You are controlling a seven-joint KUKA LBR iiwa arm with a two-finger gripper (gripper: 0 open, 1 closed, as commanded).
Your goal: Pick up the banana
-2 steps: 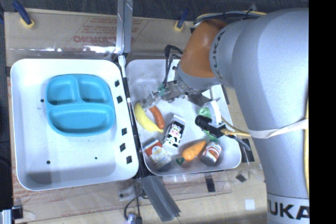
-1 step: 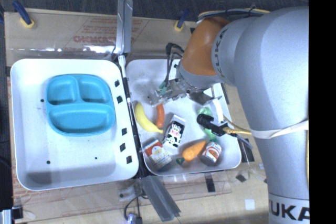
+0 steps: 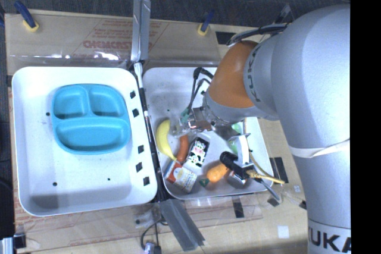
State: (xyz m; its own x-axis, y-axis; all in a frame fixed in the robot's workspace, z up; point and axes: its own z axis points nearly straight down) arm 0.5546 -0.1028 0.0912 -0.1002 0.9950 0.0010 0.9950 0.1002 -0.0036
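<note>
Beyond the blue divided plastic tray (image 3: 91, 117), the curved yellow banana (image 3: 165, 139) lies lengthwise just left of the two-finger gripper (image 3: 191, 122); its grip state cannot be told.

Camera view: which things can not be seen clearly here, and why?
- Gripper: its fingers are hidden under the arm's orange band.
- Banana: right side covered by clutter.
- Right bin: right part hidden by the arm.
- Small items beside the carrot: too blurred to name.

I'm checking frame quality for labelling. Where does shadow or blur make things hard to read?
In the camera view, the arm shades the right bin, so the gripper reads murky; the banana stays bright; the left bin is evenly lit; overall soft.
</note>
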